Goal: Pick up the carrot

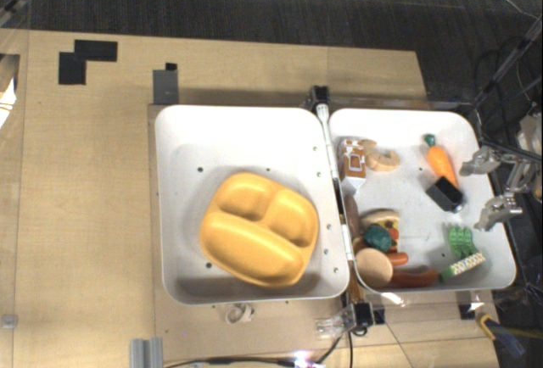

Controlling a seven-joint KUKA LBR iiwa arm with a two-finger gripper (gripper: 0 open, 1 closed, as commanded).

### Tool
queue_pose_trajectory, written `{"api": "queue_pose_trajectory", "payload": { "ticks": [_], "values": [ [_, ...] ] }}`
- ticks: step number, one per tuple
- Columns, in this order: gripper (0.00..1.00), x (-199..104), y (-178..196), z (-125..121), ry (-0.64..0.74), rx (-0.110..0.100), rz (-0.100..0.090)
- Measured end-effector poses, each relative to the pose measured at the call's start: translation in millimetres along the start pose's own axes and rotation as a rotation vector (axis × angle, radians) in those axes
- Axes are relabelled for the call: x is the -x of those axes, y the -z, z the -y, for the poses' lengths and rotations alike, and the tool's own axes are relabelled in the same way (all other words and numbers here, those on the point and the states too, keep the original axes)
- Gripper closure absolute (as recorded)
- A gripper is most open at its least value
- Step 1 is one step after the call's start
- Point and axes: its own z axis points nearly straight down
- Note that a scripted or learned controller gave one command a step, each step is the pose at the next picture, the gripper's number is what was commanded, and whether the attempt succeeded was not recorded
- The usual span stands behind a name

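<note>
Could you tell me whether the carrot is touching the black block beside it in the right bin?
Touching: the camera view shows the carrot's tip meeting the black block with no white floor between them.

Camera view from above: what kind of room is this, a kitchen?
Probably a robot lab, not a kitchen: toy food like the carrot lies in white bins on a wooden bench, with a gripper nearby.

Two bins side by side on the worktop point(85, 188).
The bread loaf point(259, 227) sits alone in the left bin point(182, 137). In the right bin point(399, 125), the carrot point(441, 161) lies far right, touching the block point(445, 192) in front of it; the egg point(374, 266) and sausage point(414, 277) lie along the near edge.
</note>
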Motion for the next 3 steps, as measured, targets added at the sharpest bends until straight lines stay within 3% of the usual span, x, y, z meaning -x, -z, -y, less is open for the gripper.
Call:
{"api": "queue_pose_trajectory", "payload": {
  "ticks": [1, 2, 3],
  "values": [
    [0.00, 7, -167, 27, -0.191, 0.004, -0.013],
    [0.00, -5, -192, 6, -0.006, -0.003, 0.008],
    [0.00, -4, -192, 25, -0.079, 0.003, 0.006]
  ]
}}
